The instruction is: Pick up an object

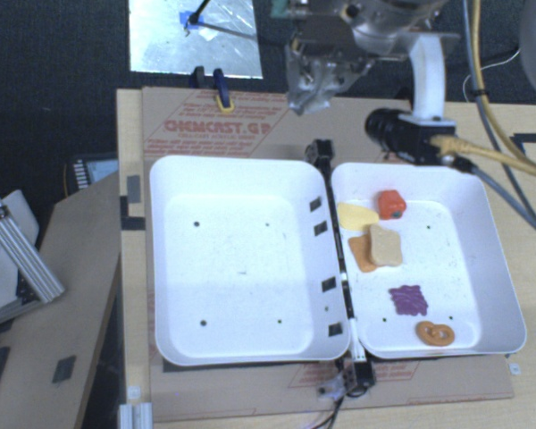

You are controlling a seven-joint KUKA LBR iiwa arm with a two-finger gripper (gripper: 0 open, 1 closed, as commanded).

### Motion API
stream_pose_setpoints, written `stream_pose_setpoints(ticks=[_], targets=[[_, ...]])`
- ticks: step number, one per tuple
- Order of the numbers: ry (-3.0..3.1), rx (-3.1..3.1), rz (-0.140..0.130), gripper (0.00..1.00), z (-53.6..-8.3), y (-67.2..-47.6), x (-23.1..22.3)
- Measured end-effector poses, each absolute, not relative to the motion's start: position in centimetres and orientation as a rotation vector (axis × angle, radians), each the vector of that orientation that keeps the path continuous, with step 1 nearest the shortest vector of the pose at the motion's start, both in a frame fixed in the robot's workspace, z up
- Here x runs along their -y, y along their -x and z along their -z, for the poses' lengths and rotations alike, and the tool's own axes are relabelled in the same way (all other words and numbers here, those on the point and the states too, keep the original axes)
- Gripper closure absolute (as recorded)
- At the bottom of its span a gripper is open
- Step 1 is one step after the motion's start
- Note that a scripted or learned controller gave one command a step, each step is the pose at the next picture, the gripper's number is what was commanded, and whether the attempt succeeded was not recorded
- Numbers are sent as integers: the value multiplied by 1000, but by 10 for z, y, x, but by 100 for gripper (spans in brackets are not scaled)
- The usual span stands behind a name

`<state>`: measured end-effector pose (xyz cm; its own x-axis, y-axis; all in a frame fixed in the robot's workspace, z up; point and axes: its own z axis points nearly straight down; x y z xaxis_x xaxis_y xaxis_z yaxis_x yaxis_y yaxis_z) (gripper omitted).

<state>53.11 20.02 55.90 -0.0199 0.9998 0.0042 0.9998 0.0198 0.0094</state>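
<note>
My gripper (311, 92) hangs high above the bench, over the cardboard behind the seam between the two bins; nothing shows between its fingers. The right bin (482, 239) holds several small things: a red-orange block (391, 204), a yellow piece (357, 214), a tan bread-like slice (386, 247) lying on an orange piece (361, 252), a purple bunch (409, 300) and an orange pretzel shape (435, 333). All lie well below and to the right of the gripper.
The left bin (174, 266) sits beside the right one, with a black clip strip (335, 257) along the shared edge. A shiny metal sheet (195, 23) lies beyond the bench at the back left. An aluminium rail (13, 248) stands at the far left.
</note>
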Motion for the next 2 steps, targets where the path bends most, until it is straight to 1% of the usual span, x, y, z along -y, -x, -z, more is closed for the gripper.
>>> stream_pose_setpoints(ticks=[1,2], targets=[[-2219,-2233,21,100,-414,-515,-214],[-2211,-2225,-21,100,-525,-541,-235]])
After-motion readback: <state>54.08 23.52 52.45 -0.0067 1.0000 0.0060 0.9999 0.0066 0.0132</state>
